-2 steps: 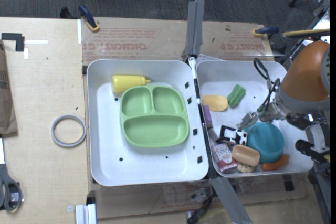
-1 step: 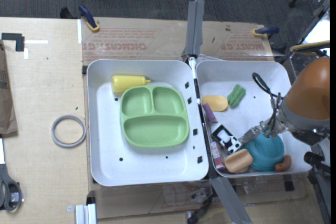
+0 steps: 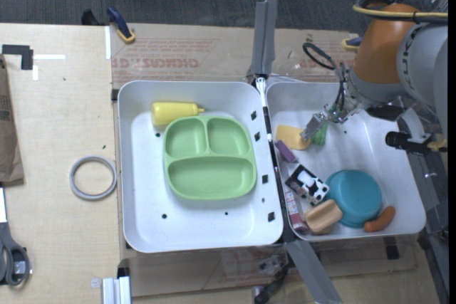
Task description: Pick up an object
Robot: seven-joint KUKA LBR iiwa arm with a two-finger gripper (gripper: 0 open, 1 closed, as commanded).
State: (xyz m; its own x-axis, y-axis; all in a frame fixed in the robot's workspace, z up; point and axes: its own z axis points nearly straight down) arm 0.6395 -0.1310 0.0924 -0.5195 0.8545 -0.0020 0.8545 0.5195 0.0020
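My gripper (image 3: 314, 129) reaches down into the right bin (image 3: 370, 132), near its back left. It hangs right next to a yellow cheese wedge (image 3: 289, 137), with a small green object (image 3: 320, 136) at its tip. Whether it touches either one is unclear. Nearer the front of the same bin lie a purple piece (image 3: 285, 151), a black-and-white cow toy (image 3: 308, 184), a blue bowl (image 3: 356, 197), a tan bun (image 3: 322, 216) and an orange sausage (image 3: 379, 219).
The left bin (image 3: 135, 174) holds a green divided plate (image 3: 209, 156) and a yellow squeeze bottle (image 3: 173, 111). On the bench to the left lie a grey tape ring (image 3: 93, 176) and scissors (image 3: 11, 263). A blue clamp (image 3: 121, 23) sits at the back.
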